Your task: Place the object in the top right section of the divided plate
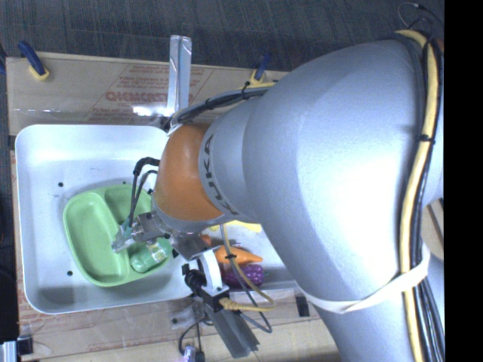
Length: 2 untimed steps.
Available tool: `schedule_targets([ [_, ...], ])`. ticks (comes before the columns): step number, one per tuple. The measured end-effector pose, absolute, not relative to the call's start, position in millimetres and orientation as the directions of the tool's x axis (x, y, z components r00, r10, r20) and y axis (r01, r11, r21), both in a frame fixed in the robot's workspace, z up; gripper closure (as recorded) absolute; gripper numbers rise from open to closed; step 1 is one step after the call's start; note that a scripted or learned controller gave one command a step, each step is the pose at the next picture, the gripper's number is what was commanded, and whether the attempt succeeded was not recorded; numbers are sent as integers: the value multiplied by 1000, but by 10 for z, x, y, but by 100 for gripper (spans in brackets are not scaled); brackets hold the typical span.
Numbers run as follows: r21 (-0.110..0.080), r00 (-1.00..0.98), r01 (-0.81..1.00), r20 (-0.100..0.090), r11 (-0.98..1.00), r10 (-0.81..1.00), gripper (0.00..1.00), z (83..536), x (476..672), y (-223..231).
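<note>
A light green divided plate (87, 236) lies in the left white bin (45, 149). My gripper (130, 237) hangs low over the plate's right side, near the ridge between its sections. Just right of and below it, a shiny green object (151, 256) rests at the plate's lower right part, touching or very close to the gripper. Whether it is held I cannot tell. The orange wrist band (181, 179) and the grey arm (324, 187) hide the plate's right edge and most of the right bin.
An orange carrot-like toy (241, 259) and a purple grape bunch (253, 276) lie by the divide between the bins, under the arm. A metal post (181, 66) stands behind the left bin. Cables and a bracket (226, 319) hang at the front edge.
</note>
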<state>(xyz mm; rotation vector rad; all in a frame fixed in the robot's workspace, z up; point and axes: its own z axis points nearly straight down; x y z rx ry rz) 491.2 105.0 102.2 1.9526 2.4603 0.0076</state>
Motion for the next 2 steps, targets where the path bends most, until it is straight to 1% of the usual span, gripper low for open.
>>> schedule_targets([
  [1, -2, -262, 965, 1, 262, 965, 0, 1915, 4763, 961],
  [2, -5, -285, 959, 2, 285, 959, 0, 1908, 4760, 767],
])
